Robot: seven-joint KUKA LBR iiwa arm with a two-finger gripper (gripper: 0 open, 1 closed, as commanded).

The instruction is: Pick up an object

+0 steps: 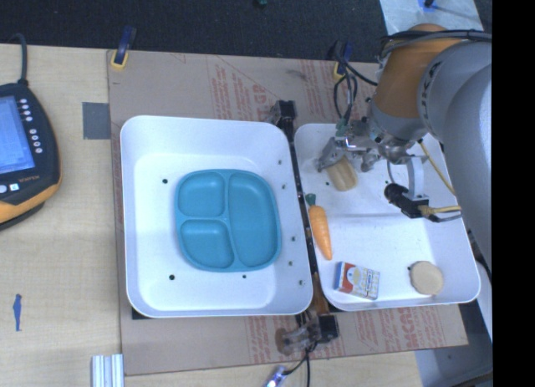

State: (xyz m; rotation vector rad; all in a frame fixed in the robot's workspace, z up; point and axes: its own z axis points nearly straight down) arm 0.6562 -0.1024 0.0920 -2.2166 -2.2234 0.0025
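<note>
A: Where is the gripper [338, 160] sitting right now?

B: It is hanging over the right bin [451, 235], close to that bin's far-left corner. The grey arm [456, 84] is reaching in across the bin's right edge.

A: Is it gripping anything?

B: I am not managing to tell. A tan lump [342, 179] is lying directly at its tip, touching it or nearly so. From this slant I cannot tell whether the gripper is wide, narrow or closed on the lump.

A: So the lump is staying in that same corner?

B: Yes, it is resting just toward the near side of the gripper, a little in from the bin's left edge.

A: What else is lying in that bin?

B: An orange carrot [320, 231] is lying along the left edge, about halfway down, with its green end pointing toward the far edge. A small printed box [358, 280] is lying flat by the near edge. A round tan disc [426, 277] is sitting toward the near-right corner, well apart from the gripper.

A: And the left bin [142, 210]?

B: A blue divided plate [227, 218] is lying flat in its middle, with three compartments facing up.

A: Anything on the bench itself?

B: A handheld control pendant [21, 151] is lying at the bench's left edge.
</note>
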